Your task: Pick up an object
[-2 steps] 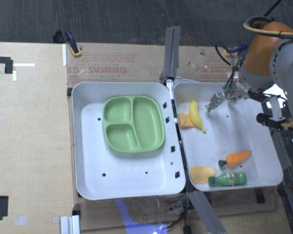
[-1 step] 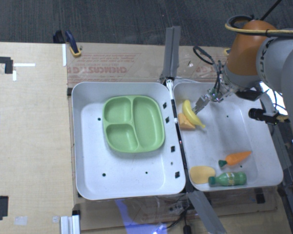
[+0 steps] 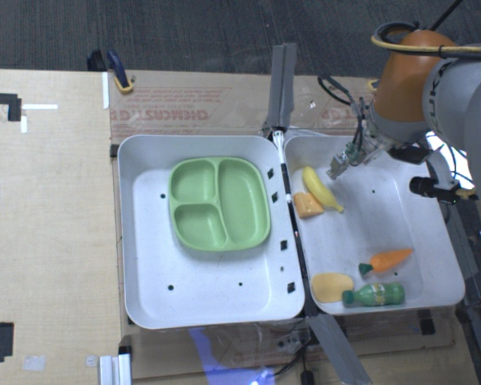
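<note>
While cardboard [image 3: 176, 107] print reads mirrored, illegible, gripper [image 3: 342, 165] hovers over right bin [image 3: 433, 239]; finger state unclear.

A pale wooden table [image 3: 48, 239] is seen left of the left white bin [image 3: 140, 239]. A blue clamp [image 3: 116, 69] is fixed behind that bin, and black tape marks [image 3: 5, 107] lie far left of it.

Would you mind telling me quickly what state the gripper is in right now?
Gripper: cannot be told; it hangs over the right white bin, near the yellow banana, with nothing visibly held.
</note>
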Tool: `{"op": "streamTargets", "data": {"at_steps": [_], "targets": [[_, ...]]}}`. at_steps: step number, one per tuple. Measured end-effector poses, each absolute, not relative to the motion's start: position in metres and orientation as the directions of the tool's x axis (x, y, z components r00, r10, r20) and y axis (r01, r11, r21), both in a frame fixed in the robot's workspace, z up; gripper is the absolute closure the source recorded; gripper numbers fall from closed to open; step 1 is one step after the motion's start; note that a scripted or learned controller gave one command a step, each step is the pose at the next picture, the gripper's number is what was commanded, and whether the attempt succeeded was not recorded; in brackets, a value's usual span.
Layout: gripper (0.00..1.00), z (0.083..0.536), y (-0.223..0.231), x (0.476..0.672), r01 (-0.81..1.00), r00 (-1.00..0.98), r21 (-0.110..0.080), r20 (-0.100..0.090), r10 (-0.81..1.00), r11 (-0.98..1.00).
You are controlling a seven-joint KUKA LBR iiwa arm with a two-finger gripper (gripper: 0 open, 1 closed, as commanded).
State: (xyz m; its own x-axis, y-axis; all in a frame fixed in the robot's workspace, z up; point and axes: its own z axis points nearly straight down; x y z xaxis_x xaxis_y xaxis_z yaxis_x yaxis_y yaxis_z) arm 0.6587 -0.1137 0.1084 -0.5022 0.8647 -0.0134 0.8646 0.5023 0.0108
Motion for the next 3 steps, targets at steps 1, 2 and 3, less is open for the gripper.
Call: {"op": "streamTargets", "data": {"at_steps": [1, 2, 3], "targets": [[0.00, 0.108, -0.114, 0.659, 0.865, -0.502, 0.010, -0.013, 0.865, 0.502], [0.00, 0.108, -0.114, 0.659, 0.865, -0.502, 0.010, -0.013, 0.865, 0.502], [0.00, 0.092, -0.101, 0.591, 0.930, -0.368, -0.001, -0.001, 0.930, 0.368]]}}
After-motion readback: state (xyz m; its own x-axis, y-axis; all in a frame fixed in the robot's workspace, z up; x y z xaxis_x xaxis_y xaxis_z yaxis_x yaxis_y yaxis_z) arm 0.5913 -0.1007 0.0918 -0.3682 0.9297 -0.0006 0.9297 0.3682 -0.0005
